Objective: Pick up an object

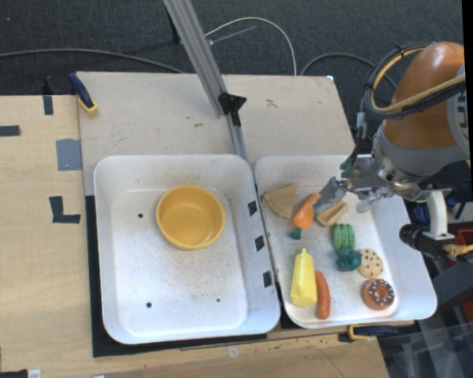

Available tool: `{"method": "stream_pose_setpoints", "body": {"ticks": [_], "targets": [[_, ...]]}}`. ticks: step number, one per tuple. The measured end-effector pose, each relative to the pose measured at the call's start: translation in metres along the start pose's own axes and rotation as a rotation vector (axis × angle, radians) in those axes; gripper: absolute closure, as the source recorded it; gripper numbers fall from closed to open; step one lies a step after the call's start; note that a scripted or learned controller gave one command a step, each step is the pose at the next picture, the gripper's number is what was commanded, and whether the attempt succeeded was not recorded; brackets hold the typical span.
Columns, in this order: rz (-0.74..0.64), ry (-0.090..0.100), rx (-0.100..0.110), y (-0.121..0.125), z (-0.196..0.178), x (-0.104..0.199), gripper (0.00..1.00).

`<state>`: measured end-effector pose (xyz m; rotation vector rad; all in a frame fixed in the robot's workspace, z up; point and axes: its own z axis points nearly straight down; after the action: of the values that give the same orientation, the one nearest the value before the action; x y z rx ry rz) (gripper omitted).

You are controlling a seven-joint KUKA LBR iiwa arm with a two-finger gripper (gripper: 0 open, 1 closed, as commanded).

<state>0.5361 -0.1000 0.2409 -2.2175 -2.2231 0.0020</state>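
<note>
A pale wooden desk fills the left and lower part of the view, marked with several dark tape pieces and a grey patch. On it lies a lighter beige board, held at its far left corner by a blue-and-yellow clamp. A grey metal rail slants down across the board from the top. Beyond the desk, dark grey carpet floor shows, with thin pale cables looping over it. The light is even and soft.
</note>
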Motion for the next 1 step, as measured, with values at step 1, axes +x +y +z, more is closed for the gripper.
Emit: {"method": "stream_pose_setpoints", "body": {"ticks": [1], "targets": [[0.0, 0.0, 0.0, 0.0, 0.0, -0.0002, 0.0]]}}
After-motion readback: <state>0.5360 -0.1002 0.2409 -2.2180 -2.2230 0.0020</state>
